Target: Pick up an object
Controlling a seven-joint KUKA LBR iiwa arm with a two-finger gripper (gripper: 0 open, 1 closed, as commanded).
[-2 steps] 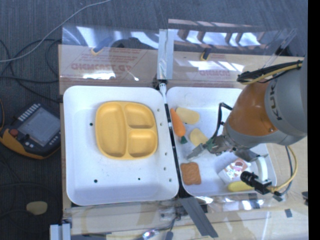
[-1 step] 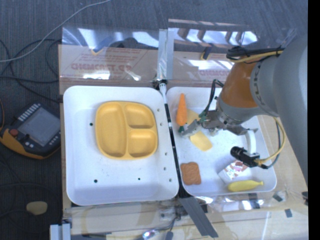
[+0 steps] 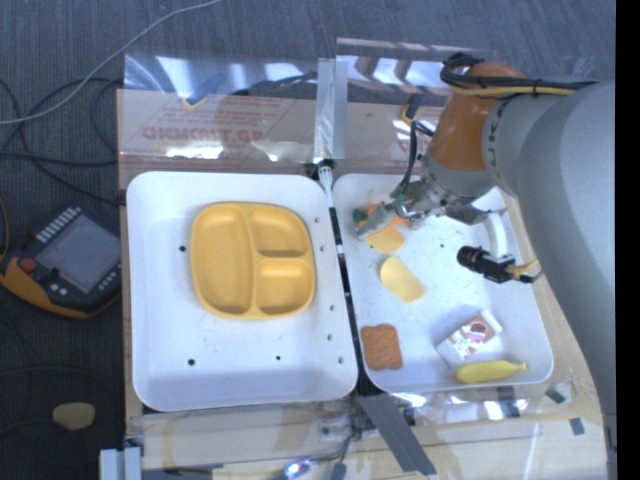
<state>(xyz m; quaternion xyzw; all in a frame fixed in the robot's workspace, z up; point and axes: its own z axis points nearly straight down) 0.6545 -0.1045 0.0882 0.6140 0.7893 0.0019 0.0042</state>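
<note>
Gripper (image 3: 408,206) down in right bin (image 3: 520,298), upper left of it, just above/touching yellow piece (image 3: 384,238). Finger state: can't tell, too small/blurred. Second yellow piece (image 3: 402,279) mid bin, brown cookie (image 3: 381,347) lower left, banana (image 3: 490,370) + small carton (image 3: 470,337) lower right. Yellow tray (image 3: 252,260) in left bin (image 3: 160,368).

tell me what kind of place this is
Likely a robotics lab test bench: a grey KUKA arm reaches over two white bins of toy food, and a teach pendant lies on carpet.
</note>
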